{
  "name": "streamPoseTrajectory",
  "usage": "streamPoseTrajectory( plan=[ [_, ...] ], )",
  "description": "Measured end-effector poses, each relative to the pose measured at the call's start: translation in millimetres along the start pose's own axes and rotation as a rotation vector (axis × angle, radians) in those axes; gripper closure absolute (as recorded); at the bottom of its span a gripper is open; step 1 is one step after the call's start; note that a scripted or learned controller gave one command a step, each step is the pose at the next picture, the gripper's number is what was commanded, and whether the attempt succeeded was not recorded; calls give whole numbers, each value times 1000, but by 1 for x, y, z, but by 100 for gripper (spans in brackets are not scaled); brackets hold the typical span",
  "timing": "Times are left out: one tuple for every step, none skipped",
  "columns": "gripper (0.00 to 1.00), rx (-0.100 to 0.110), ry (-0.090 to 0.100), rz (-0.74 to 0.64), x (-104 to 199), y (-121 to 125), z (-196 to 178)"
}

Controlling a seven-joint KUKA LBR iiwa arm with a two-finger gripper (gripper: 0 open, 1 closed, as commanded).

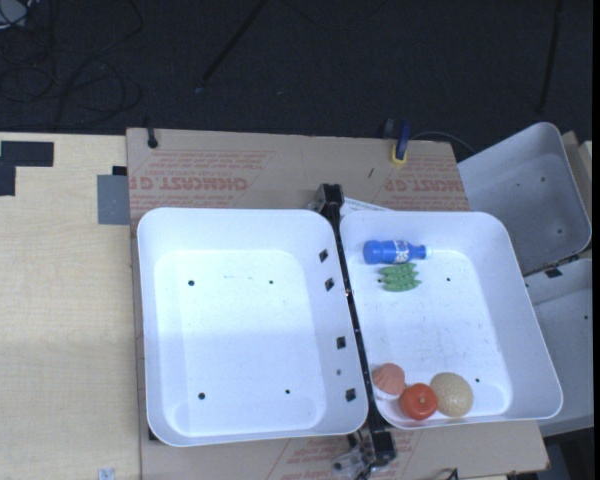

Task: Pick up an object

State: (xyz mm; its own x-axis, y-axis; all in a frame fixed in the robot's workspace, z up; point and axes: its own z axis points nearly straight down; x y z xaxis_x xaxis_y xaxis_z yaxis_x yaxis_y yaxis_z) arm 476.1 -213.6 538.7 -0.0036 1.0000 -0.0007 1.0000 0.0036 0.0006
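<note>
The right bin [520, 298] on the worktop [50, 298] holds every object. A blue bottle [393, 251] with a white cap lies on its side near the far wall, a green leafy piece [400, 279] just beside it. At the near wall sit a pink shell-like piece [388, 377], a red tomato [418, 401] and a tan ball [452, 393], clustered and touching.
</note>
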Motion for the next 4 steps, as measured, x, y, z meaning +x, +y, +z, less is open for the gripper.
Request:
streamPoseTrajectory(
  plan=[
    [100, 3, 1, -6, 0, 1, -9],
    [0, 4, 1, -6, 1, 1, -8],
    [100, 5, 1, -12, 1, 2, -18],
    [0, 6, 1, -12, 1, 2, -18]
  ],
)
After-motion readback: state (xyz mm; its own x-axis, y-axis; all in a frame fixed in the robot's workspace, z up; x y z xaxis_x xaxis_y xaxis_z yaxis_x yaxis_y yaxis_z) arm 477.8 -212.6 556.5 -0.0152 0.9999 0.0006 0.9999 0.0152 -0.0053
